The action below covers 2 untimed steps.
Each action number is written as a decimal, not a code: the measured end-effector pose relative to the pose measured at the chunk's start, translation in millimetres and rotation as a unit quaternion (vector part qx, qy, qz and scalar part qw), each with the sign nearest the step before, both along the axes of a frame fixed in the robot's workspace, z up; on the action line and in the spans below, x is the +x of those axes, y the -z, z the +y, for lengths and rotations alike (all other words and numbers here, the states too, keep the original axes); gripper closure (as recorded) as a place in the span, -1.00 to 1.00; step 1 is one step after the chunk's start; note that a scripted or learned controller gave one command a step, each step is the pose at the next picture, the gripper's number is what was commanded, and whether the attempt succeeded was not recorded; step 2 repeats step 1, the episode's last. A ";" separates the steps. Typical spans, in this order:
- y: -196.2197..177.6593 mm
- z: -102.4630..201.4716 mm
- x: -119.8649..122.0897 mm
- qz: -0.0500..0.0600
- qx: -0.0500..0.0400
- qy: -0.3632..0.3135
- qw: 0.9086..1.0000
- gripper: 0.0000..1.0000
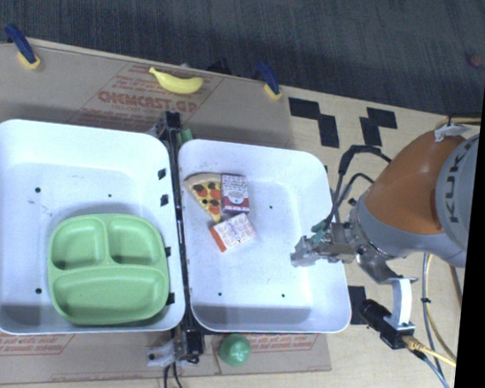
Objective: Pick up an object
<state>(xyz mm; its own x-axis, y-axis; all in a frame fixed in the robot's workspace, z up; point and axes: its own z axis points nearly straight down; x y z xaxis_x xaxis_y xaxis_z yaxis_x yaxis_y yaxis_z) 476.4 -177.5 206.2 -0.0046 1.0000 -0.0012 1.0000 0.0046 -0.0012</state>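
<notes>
White right bin [320, 313] holds a pizza slice toy [205, 194] and small cartons near its left wall; pincer [310, 252] hovers by the right wall, state indiscernible. Approach stage: it must travel left.

I see my hand [303, 254] low over the right bin's [252, 310] right side, nothing visible in it. Left of the hand lie a small carton [234, 232], a pizza slice toy [206, 195] and a red-and-white box [235, 193]. Much farther left, a green divided plate [111, 268] sits in the left bin [20, 174]. A green ball [235, 349] rests on the worktop [361, 374] below-left of the hand.
</notes>
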 end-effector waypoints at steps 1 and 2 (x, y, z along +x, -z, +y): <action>9.3 36.2 0.5 0.001 0.001 -0.002 1.000 1.00; 9.3 36.2 0.5 0.001 0.001 -0.002 1.000 1.00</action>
